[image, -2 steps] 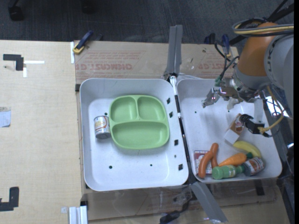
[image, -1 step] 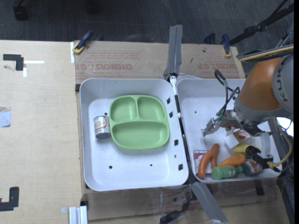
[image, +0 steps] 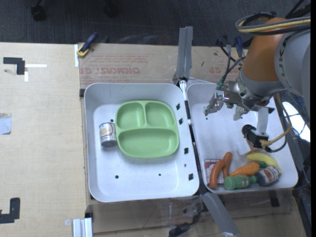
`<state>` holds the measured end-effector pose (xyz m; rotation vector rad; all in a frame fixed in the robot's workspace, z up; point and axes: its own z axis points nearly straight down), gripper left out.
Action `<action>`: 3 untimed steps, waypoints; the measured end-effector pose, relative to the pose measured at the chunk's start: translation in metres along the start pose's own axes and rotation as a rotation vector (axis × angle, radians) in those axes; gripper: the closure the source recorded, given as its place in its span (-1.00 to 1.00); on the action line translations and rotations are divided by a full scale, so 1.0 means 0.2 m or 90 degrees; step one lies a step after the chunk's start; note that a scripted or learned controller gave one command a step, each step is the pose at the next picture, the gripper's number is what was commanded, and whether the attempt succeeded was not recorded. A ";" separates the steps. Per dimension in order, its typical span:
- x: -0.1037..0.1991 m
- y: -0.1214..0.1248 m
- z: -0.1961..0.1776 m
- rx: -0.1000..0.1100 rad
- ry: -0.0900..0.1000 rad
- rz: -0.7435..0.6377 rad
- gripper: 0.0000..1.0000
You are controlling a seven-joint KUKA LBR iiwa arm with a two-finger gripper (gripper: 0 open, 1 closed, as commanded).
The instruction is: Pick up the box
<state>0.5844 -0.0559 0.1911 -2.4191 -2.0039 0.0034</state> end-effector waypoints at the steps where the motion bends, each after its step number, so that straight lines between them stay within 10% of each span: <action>1: -0.25 -0.34 0.00 0.001 0.001 -0.082 -1.00; 2: -0.32 -0.47 0.48 -0.005 0.000 -0.091 -1.00; 3: 0.22 -0.05 0.00 -0.001 0.000 -0.063 -1.00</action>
